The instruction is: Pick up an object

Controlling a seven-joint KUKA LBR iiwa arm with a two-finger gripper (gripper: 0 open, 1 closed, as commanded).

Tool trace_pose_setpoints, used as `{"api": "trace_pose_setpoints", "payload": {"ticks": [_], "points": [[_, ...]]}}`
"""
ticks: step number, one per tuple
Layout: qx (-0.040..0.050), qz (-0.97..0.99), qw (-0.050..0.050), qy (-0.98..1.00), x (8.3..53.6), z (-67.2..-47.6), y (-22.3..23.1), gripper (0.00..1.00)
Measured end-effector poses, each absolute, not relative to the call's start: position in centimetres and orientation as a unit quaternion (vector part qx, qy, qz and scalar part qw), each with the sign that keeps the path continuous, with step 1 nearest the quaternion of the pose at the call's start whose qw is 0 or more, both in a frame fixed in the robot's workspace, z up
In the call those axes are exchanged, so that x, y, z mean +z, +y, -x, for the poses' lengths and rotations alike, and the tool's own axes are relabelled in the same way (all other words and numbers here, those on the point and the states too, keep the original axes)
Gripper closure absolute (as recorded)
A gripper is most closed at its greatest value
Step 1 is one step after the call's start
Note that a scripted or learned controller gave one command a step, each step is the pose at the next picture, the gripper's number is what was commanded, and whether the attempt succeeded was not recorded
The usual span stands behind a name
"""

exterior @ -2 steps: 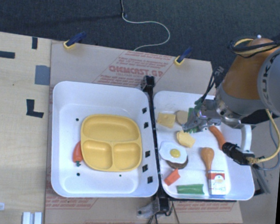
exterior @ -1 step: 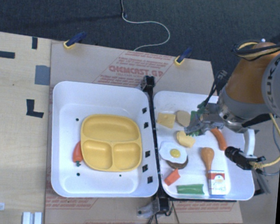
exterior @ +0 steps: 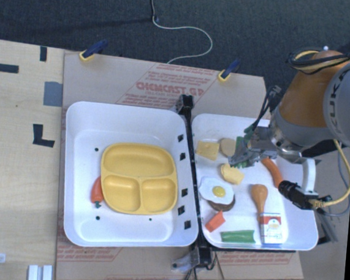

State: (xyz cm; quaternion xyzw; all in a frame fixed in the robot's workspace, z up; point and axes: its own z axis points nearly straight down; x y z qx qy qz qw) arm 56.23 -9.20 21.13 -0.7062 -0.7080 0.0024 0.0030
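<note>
You've got two white bins here, the left bin (exterior: 78,158) and the right bin (exterior: 301,231). In the left one, a yellow divided plate (exterior: 139,179) with a red-orange piece (exterior: 97,190) peeking from under it. On the right, pale yellow cheese blocks (exterior: 208,150), a white fried egg (exterior: 218,191) with a yellow yolk, an orange carrot chunk (exterior: 215,220), a green strip (exterior: 238,236), a brown drumstick (exterior: 259,197) and a red-and-white carton (exterior: 272,229). The arm (exterior: 320,101) shows grey with orange.

The yellow tray (exterior: 139,178) hides most of a red-orange toy (exterior: 97,190) beneath its left edge.
</note>
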Motion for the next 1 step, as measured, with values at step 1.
{"api": "trace_pose_setpoints", "payload": {"ticks": [1], "points": [[0.0017, 0.706, 0.002, -0.708, 22.93, -56.11, -8.18, 1.00]]}}
